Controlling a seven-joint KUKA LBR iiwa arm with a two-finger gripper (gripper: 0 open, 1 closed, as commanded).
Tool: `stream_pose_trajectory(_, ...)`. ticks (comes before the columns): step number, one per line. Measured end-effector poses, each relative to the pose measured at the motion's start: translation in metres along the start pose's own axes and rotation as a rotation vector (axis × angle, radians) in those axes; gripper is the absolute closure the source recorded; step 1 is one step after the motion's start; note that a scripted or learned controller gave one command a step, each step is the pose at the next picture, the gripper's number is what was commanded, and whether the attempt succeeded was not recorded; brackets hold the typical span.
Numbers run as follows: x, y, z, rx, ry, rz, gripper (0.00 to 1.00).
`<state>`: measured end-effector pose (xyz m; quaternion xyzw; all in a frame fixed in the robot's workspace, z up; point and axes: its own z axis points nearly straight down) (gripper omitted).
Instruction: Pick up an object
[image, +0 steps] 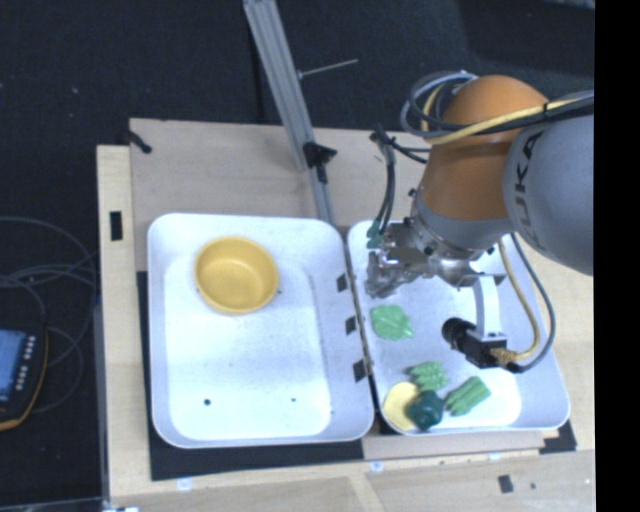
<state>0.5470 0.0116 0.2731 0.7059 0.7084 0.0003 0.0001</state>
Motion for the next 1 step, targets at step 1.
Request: stream_pose_trajectory(1,0.0571,-0.0084,0.0144,0.001,0.0,0.0,1.0)
